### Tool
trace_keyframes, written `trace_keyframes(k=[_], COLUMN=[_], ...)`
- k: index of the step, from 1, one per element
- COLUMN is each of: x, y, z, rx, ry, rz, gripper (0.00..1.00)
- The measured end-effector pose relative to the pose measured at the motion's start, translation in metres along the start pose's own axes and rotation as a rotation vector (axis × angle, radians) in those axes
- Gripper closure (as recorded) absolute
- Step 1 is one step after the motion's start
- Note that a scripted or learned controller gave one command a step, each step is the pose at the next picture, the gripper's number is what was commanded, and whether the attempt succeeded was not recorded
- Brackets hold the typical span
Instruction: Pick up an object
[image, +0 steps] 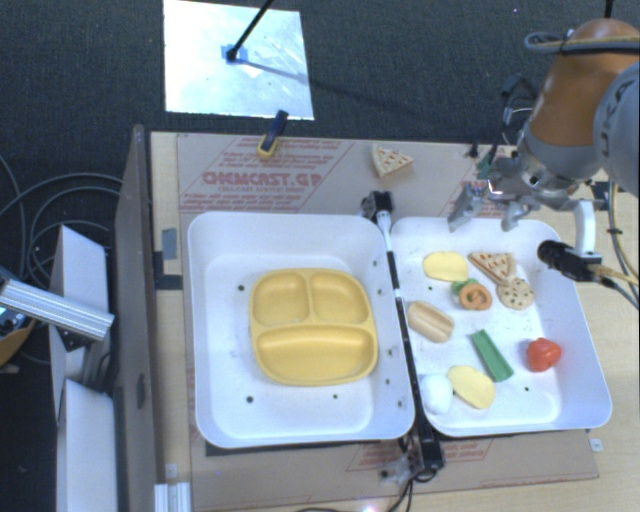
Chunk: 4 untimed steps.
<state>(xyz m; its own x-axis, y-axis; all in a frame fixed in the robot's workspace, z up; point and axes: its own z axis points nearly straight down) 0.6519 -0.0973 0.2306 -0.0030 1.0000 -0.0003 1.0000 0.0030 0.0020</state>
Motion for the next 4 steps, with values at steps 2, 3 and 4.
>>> trace_keyframes(k=[2, 3, 4], x=[0.0, -0.063, -0.04], y=[0.015, -0.039, -0.065], z=[0.132, 0.141, 0.026], rx=[-0.01, 0.0, -0.006], ry=[0.0, 0.0, 0.0], rz=[-0.002, 0.007, -0.002], gripper=[1.0, 1.0, 1.0])
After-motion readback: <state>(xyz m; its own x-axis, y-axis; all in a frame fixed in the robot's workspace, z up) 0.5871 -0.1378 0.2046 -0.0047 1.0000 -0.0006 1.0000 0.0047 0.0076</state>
